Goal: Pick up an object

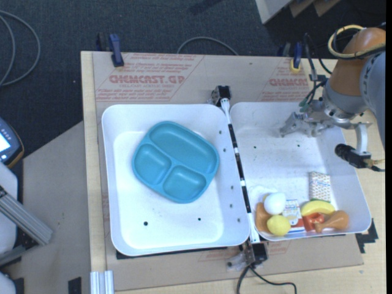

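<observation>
The two-finger metal gripper (293, 127) is hovering over the bare upper part of the right white bin (269, 164), its jaws standing apart with nothing between them. The grey arm (352, 81) is reaching in from the upper right of the frame. The small objects (a white ball (274, 202), a yellow lemon (278, 225), a yellow banana (318, 208)) are lying clustered in that bin's lower corner, well apart from the gripper. A blue sectioned plastic plate (176, 161) is sitting in the left white bin (122, 213).
</observation>
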